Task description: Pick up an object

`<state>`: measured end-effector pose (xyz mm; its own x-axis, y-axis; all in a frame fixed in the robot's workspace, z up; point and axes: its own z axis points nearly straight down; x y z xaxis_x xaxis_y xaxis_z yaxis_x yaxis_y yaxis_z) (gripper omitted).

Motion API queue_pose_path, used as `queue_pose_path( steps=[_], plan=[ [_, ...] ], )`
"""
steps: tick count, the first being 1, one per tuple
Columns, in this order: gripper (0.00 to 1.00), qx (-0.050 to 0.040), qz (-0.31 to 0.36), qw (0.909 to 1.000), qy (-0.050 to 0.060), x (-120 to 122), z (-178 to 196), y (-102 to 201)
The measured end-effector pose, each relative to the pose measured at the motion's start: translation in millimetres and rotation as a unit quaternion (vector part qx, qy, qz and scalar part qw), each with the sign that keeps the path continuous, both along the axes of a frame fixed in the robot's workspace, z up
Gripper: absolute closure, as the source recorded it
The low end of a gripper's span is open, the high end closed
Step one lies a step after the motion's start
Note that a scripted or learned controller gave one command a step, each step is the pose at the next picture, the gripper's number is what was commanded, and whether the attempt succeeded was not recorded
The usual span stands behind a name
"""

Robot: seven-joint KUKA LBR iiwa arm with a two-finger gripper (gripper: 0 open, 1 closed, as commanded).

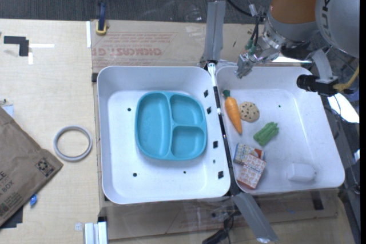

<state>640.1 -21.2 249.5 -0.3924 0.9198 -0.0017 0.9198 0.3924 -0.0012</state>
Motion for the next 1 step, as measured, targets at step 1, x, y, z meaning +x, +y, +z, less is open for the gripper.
queue_pose_path(
  steps=[1],
  plan=[
    [1.0,0.0001,0.109,0.9941,0.0,19.1,-14.4,-14.0]
  ],
)
